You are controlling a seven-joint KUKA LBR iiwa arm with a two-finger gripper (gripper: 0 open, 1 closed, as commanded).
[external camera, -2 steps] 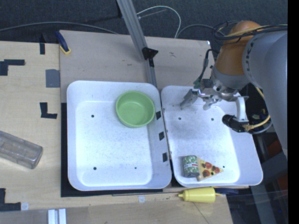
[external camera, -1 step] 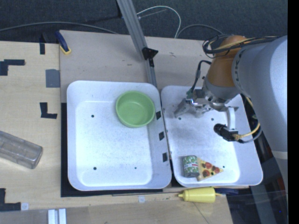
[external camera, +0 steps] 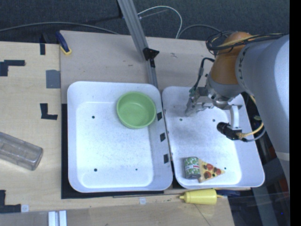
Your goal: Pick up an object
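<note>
Over the right bin [external camera: 244,171], the pincer [external camera: 189,108] hangs near the far wall; whether it is clenched cannot be told. A green can [external camera: 191,167] touches a pizza slice [external camera: 210,170] at the near edge. Left bin [external camera: 82,140] holds a green bowl [external camera: 136,109]. A yellow bottle [external camera: 201,197] and clear tube [external camera: 19,150] lie on the wooden surface [external camera: 94,51].

The pale wooden bench [external camera: 101,55] bears two shallow white plastic bins [external camera: 80,140] side by side, a clear plastic cylinder [external camera: 19,150] far left, and a yellow squeeze bottle [external camera: 201,197] at its near edge.
</note>
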